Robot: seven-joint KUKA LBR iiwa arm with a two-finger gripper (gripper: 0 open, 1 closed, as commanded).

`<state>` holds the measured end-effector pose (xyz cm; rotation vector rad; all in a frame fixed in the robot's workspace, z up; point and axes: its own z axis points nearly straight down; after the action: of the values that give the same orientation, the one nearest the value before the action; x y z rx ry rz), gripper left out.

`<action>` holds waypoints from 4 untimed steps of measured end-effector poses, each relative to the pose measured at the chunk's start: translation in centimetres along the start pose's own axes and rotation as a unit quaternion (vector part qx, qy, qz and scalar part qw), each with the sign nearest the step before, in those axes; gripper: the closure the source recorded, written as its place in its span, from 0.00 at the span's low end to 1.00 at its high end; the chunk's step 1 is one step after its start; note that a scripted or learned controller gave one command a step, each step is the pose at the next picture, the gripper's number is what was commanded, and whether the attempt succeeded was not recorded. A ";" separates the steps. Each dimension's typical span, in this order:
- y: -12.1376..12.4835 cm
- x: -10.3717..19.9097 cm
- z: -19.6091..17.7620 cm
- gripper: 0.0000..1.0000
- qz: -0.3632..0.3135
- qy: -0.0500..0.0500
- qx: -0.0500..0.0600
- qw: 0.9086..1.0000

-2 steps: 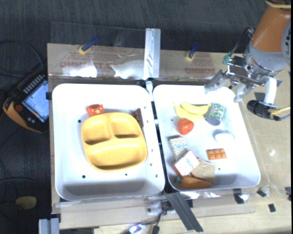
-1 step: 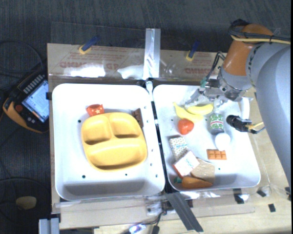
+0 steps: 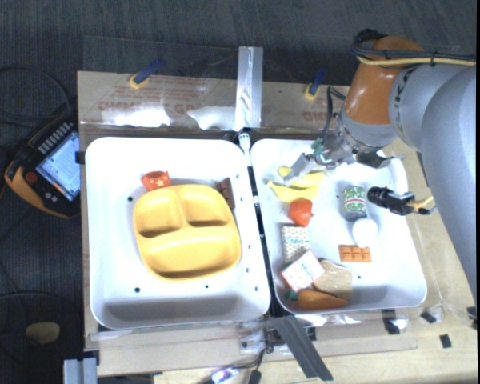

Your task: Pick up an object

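- The grey arm with its orange band reaches in from the upper right of the frame, and its two-finger gripper [image 3: 304, 164] sits low over the upper left corner of the right-hand shallow white bin [image 3: 412, 290].
- The gripper's tips are just above or touching the flat yellow banana-like piece [image 3: 292, 187]; I cannot tell whether the jaws are released or clenched, and nothing is visibly between them.
- As I judge it, the pick is not yet done: no object is lifted.
- Candidates lie in the right bin: the yellow piece, a red tomato-like toy [image 3: 302, 210] just below it, and a small green-and-white can [image 3: 354, 201] right of centre.
- The left-hand white bin [image 3: 104, 294] holds a yellow divided plastic tray [image 3: 187, 230].
- Left to do: close on one item and raise it.
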<state>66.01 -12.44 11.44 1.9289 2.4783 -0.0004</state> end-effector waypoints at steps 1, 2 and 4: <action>-2.2 1.4 1.3 0.00 0.011 -0.005 -0.017 1.000; 0.6 0.9 -4.2 0.00 -0.002 0.000 0.000 1.000; -2.8 1.3 2.5 0.00 0.183 -0.001 -0.004 0.983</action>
<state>63.00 -11.83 8.93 2.3441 2.0802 0.0092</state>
